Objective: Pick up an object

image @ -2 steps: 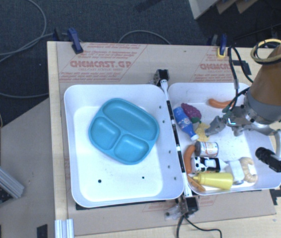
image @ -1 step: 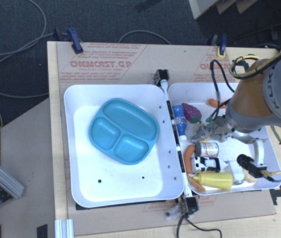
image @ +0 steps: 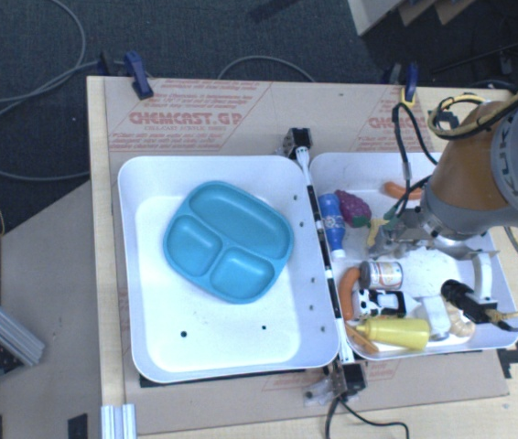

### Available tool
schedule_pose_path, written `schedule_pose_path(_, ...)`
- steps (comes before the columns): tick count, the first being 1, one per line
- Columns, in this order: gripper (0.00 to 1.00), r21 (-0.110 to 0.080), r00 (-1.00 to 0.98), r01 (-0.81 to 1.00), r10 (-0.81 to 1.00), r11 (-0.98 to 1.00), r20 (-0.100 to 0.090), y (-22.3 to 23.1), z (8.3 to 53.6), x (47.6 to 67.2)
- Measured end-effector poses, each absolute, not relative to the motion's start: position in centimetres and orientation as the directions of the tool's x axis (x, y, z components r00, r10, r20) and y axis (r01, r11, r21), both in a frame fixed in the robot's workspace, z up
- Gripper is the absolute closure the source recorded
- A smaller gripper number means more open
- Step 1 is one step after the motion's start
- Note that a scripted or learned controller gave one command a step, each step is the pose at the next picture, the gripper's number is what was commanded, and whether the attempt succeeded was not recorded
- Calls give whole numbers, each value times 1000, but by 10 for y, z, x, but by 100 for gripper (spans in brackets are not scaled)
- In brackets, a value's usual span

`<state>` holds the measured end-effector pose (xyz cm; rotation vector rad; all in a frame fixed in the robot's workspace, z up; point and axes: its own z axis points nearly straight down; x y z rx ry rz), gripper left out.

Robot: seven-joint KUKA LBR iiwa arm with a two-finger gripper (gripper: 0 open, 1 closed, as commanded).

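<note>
The gripper [image: 383, 236], its grip state impossible to tell, hangs at twelve o'clock of the can [image: 384, 274], seemingly lining up a pick.

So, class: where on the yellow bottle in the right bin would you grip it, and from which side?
Probably across the middle of the yellow bottle, coming from above. It lies on its side near the right bin's front wall, with things crowding both ends, so its long flanks look easiest to straddle.

"chemcast gp" on bench sheet [image: 186, 117]
</note>
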<state>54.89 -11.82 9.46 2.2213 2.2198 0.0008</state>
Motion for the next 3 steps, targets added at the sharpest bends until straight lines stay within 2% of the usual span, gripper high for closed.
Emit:
schedule_pose_path(1, 100, 2, 2, 1000, 1000, -2, -1, -125, 173, 509)
schedule_pose_path(2, 100, 2, -4, 1000, 1000, 4, 0, -93, 81, 565)
schedule_pose_path(3, 100, 7, -4, 1000, 1000, 4, -1, -60, 189, 577)
